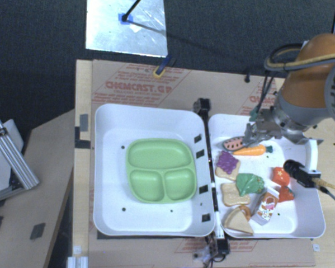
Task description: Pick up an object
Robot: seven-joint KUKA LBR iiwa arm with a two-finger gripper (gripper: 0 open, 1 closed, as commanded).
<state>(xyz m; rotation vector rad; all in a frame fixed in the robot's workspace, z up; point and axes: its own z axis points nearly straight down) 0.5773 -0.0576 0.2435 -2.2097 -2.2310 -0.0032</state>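
left bin: open floor all round green tray
right bin: toy food crowds left half; far-right strip bare
divider: clips along the shared wall

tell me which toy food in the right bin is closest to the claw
The carrot, orange with a green tip, lies right under the claw. The watermelon slice sits just to its left; the other toys lie lower in the bin.
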